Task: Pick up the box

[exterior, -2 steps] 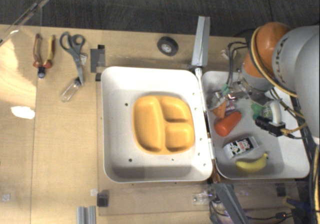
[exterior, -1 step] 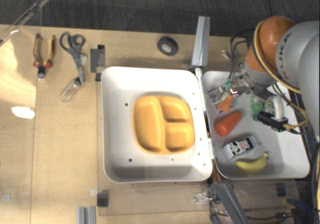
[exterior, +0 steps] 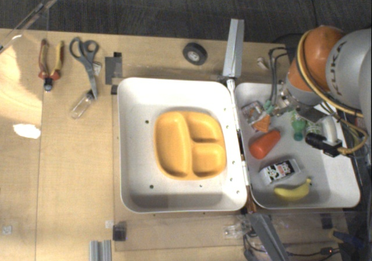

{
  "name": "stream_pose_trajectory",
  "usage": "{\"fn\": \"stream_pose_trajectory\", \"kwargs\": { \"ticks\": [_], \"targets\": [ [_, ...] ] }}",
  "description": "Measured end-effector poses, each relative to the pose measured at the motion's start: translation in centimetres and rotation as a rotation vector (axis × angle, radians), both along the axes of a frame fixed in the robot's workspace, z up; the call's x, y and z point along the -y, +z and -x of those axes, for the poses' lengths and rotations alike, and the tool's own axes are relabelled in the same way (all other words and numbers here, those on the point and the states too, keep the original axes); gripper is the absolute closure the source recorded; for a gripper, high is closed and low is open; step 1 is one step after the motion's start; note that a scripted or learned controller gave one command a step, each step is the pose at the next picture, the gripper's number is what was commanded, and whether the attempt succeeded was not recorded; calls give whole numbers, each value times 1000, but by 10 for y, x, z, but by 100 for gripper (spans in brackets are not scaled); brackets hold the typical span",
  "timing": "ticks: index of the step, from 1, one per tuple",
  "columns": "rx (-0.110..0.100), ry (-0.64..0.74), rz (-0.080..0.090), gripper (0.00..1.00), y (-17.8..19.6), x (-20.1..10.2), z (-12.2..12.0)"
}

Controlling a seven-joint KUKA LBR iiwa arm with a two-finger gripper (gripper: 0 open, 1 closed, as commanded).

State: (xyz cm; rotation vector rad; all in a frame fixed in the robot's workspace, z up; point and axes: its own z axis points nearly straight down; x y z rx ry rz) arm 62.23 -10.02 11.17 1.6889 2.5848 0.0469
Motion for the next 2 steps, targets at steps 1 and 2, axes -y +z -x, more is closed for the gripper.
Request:
{"fn": "stream_pose_trajectory", "kwargs": {
  "ticks": [1,2],
  "targets": [
    [-54,-431,-18,100,75,-60,-47],
    [-56,-328,-14,100,32,-11,14]
  ]
}}
